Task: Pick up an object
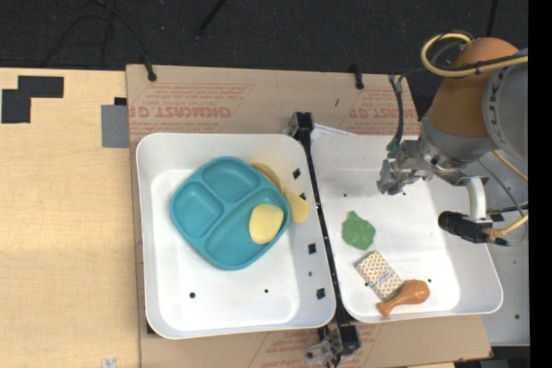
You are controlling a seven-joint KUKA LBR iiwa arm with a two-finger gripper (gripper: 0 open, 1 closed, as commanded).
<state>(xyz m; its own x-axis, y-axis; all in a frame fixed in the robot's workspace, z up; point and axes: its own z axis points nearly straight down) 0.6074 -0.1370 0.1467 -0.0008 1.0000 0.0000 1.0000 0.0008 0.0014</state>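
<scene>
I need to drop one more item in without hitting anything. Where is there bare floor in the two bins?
Left bin: bare strip along the near wall, below the blue tray. Right bin: open floor between the green piece and the right wall. Crowded: its near corner, with the patterned packet and orange drumstick.

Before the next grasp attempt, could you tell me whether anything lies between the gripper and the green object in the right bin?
Nothing visible does: bare white bin floor separates the gripper from the green object.
</scene>
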